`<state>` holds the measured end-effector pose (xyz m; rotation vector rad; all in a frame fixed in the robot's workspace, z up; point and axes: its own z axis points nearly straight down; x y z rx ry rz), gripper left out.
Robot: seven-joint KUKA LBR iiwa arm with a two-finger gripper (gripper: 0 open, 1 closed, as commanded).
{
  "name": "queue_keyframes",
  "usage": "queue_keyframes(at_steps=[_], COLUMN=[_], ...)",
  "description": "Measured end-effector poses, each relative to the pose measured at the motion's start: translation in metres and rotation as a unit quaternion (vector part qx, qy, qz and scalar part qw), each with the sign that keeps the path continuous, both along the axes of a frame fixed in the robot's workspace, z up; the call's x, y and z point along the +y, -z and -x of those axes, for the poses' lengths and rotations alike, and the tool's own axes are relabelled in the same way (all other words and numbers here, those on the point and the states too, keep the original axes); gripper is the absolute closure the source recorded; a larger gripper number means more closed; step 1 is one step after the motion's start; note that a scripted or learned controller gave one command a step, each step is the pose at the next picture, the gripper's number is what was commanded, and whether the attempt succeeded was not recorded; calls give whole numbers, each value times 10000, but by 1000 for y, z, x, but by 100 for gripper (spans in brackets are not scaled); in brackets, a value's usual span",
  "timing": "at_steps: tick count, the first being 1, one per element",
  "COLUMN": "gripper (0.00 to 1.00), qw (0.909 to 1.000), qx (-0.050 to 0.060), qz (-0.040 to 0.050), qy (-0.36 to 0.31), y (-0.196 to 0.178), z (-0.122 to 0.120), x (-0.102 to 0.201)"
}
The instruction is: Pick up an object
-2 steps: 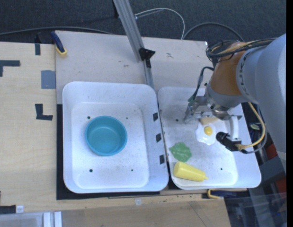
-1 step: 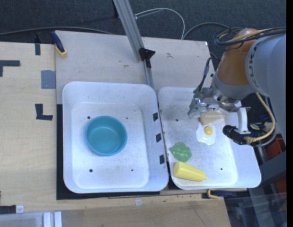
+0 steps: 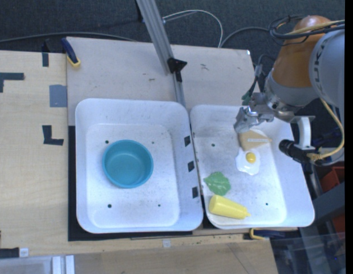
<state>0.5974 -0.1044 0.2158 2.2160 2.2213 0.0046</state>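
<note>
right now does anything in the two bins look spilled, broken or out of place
Nothing stands out. The blue bowl sits upright in the left bin; the toy fried egg, green leaf and yellow piece lie intact in the right bin.

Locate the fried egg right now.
In the camera view the fried egg lies in the right bin, toward its upper right, just below the tan slice under the tool and up-right of the green leaf.

Dark letters run down the grey arm (image 3: 330,67) at the far right, but they are too cut off to read.
</note>
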Motion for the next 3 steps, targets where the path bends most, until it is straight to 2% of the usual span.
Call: queue_keyframes(at_steps=[1,2,3], gripper=[100,100,100], qw=[10000,10000,10000], qx=[31,22,31], qz=[-12,-15,-9], qy=[-23,-28,-20], y=[6,-3,4], z=[-7,-29,-37], x=[58,114,162])
